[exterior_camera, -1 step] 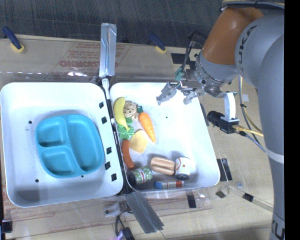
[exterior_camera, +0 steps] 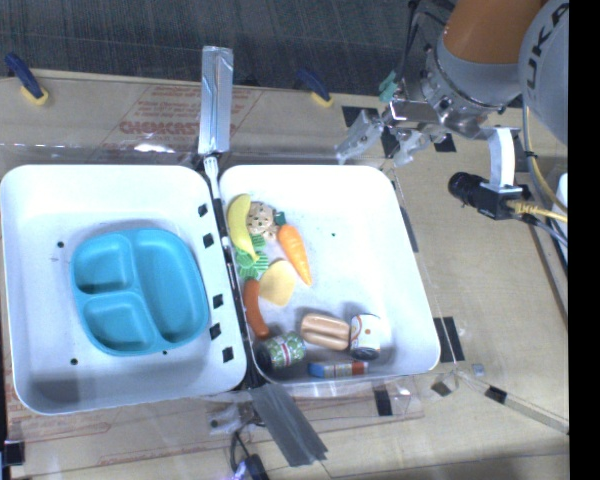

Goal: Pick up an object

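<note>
The claw (exterior_camera: 380,140) hangs above the right bin's (exterior_camera: 400,268) far rim, fingers spread, holding nothing. The carrot (exterior_camera: 295,252) looks light, stiff and slick; grip across its thicker middle.

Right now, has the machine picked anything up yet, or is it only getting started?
Nothing looks picked up yet. The gripper hangs above the back rim of the right bin with nothing between its fingers. The carrot, banana and the other toys lie in that bin. Reaching down, grasping and lifting are all left.
</note>
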